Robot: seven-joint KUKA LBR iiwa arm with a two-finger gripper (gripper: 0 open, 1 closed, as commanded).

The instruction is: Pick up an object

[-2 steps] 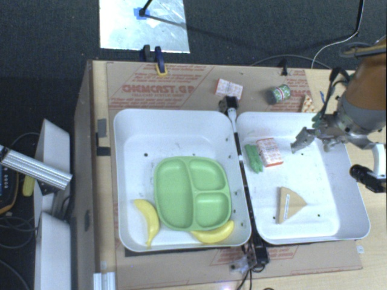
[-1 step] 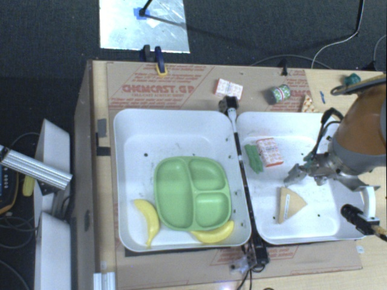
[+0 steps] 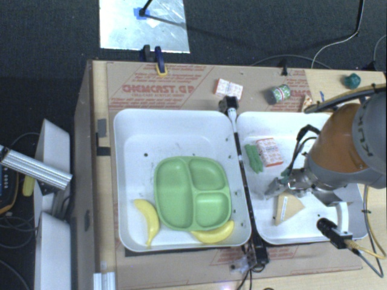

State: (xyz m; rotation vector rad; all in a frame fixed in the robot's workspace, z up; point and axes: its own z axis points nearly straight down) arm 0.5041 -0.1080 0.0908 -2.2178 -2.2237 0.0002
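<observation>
Camera view: your gripper (image 3: pixel 279 186) hangs low in the right bin (image 3: pixel 266 237), just above the tan wedge (image 3: pixel 288 209). Can't tell its state. Looks like the approach step; next you'd need a straight drop onto the wedge. Nearby: an orange-and-white carton (image 3: pixel 269 151) and a green piece (image 3: pixel 253 158). Left bin (image 3: pixel 130 132) has a glossy green divided plate (image 3: pixel 193 193) and two smooth curved bananas (image 3: pixel 147 220).

Divided plate (image 3: pixel 192 192) between two bananas (image 3: pixel 148 220) in left bin (image 3: pixel 130 125); wedge (image 3: pixel 289 209) in right bin (image 3: pixel 314 122).
</observation>
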